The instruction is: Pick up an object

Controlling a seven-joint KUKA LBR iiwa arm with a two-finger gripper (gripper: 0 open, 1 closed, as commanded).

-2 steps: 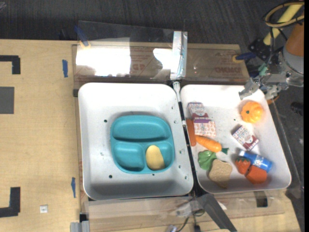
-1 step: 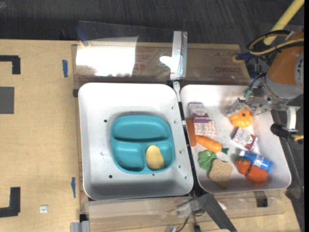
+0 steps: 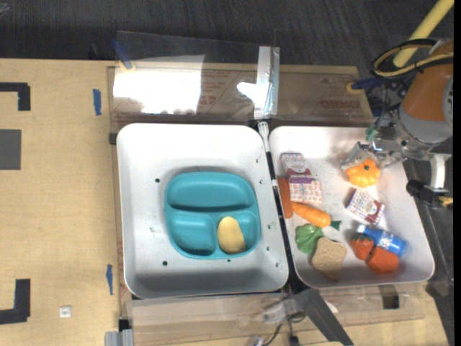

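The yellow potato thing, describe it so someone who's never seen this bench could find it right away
Start at the left white bin, which holds a teal divided tray. The potato lies in the tray's lower right compartment. It is a pale yellow, smooth oval with the compartment to itself, while all the other toy foods sit crowded in the right bin.

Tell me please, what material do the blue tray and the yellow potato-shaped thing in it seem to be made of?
The blue tray looks like molded plastic with a smooth, slightly matte finish: even teal colour, rounded compartment walls, soft highlights. The yellow potato-shaped thing, lying in the tray's lower right compartment, is probably plastic or rubber toy food; its surface is uniform pale yellow and smooth, but the view cannot settle whether it is hard or soft.
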